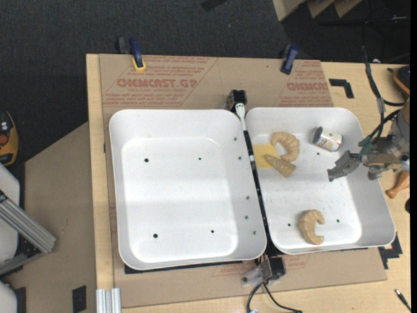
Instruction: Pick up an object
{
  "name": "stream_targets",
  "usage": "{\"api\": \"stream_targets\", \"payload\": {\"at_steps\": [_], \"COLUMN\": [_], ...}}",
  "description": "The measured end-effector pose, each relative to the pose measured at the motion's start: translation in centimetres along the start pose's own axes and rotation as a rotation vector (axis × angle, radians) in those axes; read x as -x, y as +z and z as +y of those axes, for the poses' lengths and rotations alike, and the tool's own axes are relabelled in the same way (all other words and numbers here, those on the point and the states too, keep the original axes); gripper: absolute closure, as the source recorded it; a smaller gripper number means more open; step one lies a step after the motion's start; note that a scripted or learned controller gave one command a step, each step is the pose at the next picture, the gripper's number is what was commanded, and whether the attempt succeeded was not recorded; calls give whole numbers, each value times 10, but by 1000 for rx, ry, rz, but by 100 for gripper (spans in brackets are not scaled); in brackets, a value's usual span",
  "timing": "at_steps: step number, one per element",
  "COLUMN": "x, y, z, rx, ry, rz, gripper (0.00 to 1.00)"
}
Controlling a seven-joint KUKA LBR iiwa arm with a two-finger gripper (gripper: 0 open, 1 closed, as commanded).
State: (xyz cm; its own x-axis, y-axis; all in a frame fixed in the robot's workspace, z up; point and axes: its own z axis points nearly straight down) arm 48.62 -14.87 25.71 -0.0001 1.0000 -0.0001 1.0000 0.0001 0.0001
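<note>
Fingers on my gripper (340, 169) are hard to make out from this angle — I cannot tell whether they are spread or closed, and I see nothing between them. It hangs over the right side of the right bin (374, 204), reaching in from the right edge. Just up and left of it lies a small silver-and-tan cylinder (327, 138) on its side. Further left, near the divider, a curled croissant-like piece (287, 145) lies against a yellow block (263, 155) and a tan wedge (282, 169). Another curled pastry shape (311, 226) sits toward the bin's near edge. The left bin (124, 175) lies beside it — both on a brown board (98, 109).
</note>
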Motion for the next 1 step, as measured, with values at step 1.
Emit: {"api": "stream_targets", "payload": {"at_steps": [1], "x": [-76], "y": [77], "z": [27], "rx": [-8], "ry": [-8], "rz": [5], "gripper": [0]}}
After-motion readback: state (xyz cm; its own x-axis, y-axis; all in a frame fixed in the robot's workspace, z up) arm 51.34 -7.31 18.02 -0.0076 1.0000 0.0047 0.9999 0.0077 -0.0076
